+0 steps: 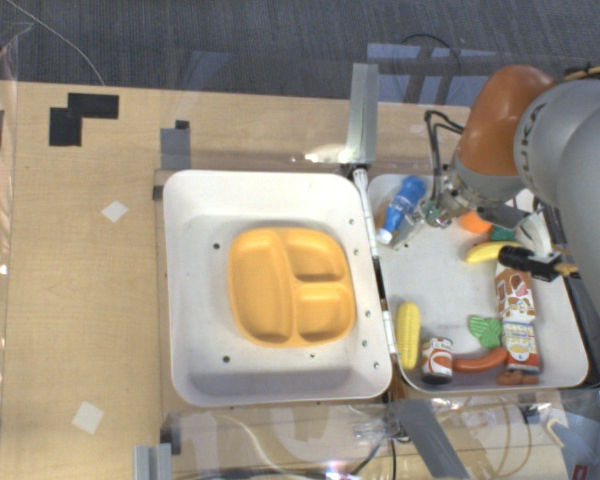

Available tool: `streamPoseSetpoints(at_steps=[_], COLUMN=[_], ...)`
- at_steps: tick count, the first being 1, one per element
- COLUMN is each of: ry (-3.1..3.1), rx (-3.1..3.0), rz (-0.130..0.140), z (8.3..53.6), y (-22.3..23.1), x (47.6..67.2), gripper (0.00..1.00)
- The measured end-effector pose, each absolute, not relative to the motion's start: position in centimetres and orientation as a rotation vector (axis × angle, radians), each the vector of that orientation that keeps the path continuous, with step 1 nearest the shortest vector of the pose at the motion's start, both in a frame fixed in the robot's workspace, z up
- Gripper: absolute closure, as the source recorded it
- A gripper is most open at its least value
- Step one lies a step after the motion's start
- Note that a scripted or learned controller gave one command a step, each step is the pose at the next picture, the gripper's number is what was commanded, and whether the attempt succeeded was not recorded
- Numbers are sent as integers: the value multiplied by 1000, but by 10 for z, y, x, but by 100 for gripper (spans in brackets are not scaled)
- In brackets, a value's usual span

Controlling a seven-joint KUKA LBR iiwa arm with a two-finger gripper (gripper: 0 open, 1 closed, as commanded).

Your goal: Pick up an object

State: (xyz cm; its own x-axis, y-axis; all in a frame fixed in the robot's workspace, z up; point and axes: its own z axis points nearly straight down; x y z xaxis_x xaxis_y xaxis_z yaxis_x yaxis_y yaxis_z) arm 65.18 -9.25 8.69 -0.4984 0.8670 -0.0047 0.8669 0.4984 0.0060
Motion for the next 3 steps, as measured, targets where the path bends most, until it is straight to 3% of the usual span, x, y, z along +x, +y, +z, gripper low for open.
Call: streamPoseSetpoints(at_steps=[1,2,3], ry=[2653,2473,2739], rx=[1680,1926,1559], rz=[0,6,-3], z=[97,88,92], y=[-153,-103,-131], x=[636,633,667], gripper=[0,0,0])
